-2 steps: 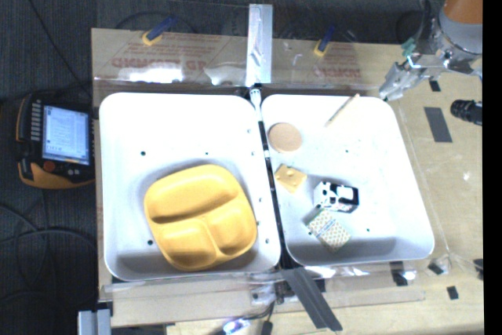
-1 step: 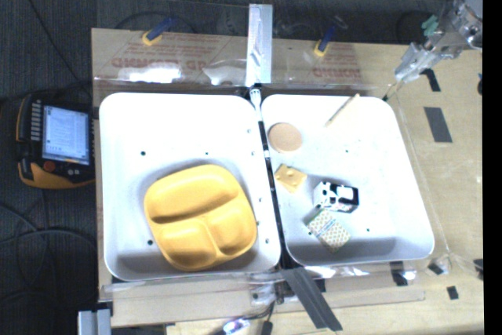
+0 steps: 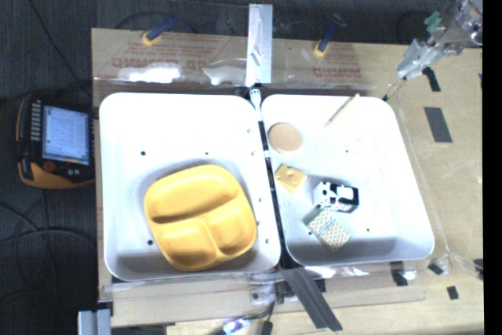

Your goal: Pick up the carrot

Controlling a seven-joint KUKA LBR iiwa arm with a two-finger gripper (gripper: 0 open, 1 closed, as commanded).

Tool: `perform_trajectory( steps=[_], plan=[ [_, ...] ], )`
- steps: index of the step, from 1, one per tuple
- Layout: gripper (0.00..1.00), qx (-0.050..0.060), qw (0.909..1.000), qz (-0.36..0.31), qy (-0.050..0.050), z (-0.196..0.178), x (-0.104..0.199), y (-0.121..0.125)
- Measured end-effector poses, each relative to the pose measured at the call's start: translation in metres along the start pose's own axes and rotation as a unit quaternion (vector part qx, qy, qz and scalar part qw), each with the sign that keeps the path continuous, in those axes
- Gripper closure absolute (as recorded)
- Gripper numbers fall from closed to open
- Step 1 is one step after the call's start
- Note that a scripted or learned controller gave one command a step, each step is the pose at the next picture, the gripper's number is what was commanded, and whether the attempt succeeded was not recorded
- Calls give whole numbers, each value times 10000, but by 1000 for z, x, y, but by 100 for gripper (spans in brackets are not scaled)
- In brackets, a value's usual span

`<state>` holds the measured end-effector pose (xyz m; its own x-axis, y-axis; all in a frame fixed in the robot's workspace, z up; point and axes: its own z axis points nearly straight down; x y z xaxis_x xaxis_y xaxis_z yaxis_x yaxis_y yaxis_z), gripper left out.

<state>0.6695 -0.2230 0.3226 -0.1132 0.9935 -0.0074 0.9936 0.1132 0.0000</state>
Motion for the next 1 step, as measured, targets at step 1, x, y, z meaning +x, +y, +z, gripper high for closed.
perform_trajectory(
  steps=[1],
  plan=[
    [100, -1, 10000, -3, -12, -9, 0, 1]
  ],
)
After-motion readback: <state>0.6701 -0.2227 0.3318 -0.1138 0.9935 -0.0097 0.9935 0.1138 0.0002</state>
